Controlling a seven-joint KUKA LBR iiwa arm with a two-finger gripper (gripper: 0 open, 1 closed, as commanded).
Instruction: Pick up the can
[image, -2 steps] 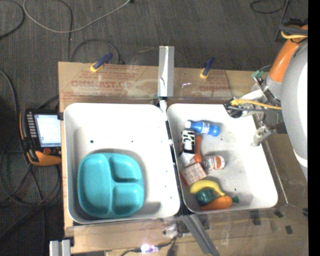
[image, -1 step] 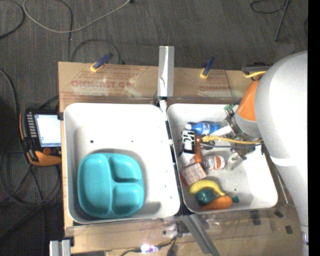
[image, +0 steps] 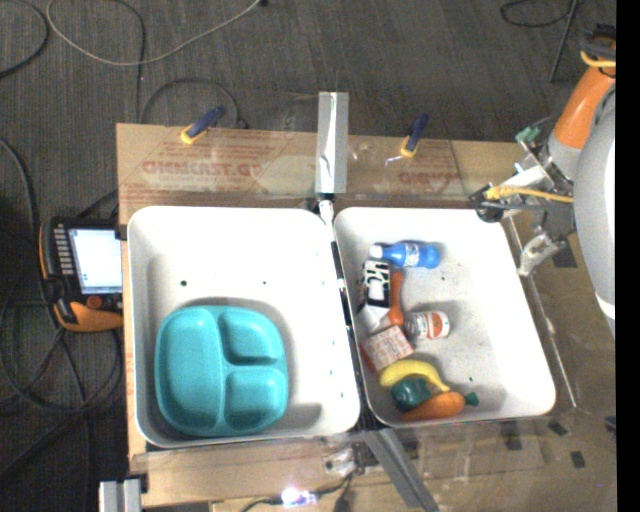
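Right bin (image: 492, 335): can (image: 430, 325) lies among clutter.
Gripper (image: 536, 250) state indeterminate; descent may catch the adjacent red packet (image: 385, 347) instead.

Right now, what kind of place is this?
Probably a robotics lab pick bench: two white bins side by side, a teach pendant left of them, a robot arm at the right, and loose cables on the floor.

The left bin (image: 230, 260) and right bin (image: 490, 330) looked like smooth, faintly glossy white plastic. The teal tray (image: 222, 370) was matt plastic. The can (image: 430, 325) carried a shiny red-and-white wrap. The bench (image: 200, 165) showed brown board, the floor (image: 80, 100) dark ribbed carpet.
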